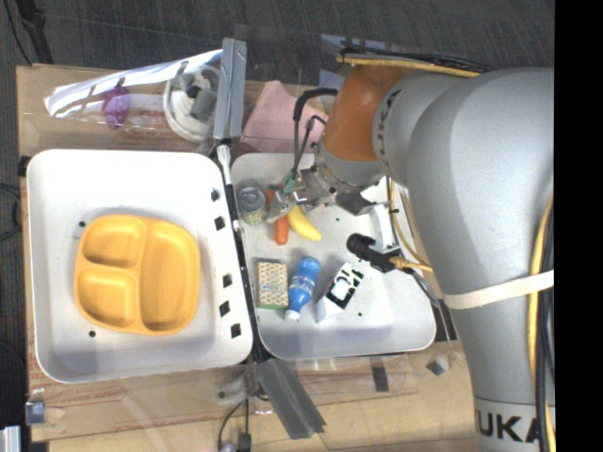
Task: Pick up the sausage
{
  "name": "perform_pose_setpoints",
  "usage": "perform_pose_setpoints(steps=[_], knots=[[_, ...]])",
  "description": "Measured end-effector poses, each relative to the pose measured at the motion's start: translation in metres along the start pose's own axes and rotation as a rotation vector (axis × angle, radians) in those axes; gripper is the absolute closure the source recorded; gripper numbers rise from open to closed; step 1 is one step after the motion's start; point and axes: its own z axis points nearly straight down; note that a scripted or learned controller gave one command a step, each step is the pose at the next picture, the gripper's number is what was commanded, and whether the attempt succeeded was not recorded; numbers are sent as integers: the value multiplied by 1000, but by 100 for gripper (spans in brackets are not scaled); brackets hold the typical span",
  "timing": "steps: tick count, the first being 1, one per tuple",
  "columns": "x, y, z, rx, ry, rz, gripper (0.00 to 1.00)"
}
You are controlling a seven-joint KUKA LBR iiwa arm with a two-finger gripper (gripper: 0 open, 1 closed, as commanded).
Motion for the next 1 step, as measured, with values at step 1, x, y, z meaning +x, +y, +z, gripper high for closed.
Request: perform_pose_setpoints(steps=[1], knots=[[55, 32, -87, -19, 1, -182, 100]])
